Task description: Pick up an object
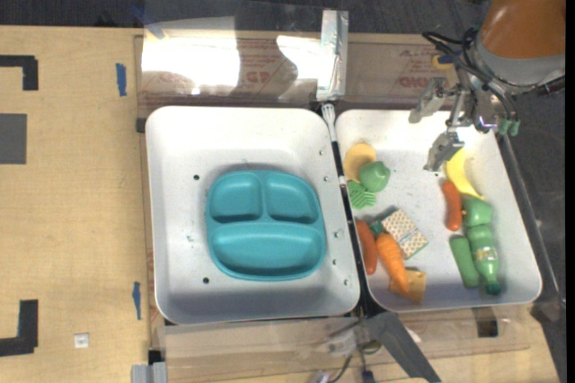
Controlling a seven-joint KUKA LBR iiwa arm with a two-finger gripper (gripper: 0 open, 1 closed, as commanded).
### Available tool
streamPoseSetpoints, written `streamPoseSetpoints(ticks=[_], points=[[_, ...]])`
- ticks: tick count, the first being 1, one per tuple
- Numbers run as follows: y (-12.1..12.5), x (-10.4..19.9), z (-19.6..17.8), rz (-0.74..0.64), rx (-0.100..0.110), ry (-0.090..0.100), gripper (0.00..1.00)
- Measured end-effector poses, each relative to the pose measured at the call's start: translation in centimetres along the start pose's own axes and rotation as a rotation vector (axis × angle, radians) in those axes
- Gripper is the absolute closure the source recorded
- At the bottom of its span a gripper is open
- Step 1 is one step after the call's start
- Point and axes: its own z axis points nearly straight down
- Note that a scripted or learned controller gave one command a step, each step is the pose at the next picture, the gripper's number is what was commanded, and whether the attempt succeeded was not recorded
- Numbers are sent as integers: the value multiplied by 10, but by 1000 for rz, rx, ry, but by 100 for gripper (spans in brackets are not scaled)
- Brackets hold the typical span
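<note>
Yellow banana [462, 173] just below-right of the gripper [446, 135], fingers apart around nothing, white right bin [521, 282] bare left of them, smooth teal divided plate [266, 224] far left, green bottle [480, 239] below.

We see two shallow white plastic bins [171, 147], smooth with a soft sheen. The teal three-compartment tray [265, 224] looks like matt moulded plastic. The toy foods, such as the orange plastic carrot [390, 257], appear glossy. The tan bench surface [67, 192] resembles matt wood.
</note>
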Motion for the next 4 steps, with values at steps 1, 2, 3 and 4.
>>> streamPoseSetpoints(ticks=[1,2,3,4], points=[[-45,23,117,227,0,-3,0],[-59,58,130,156,1,-4,0],[-51,66,130,104,2,-5,0],[-106,50,131,113,2,-5,0]])
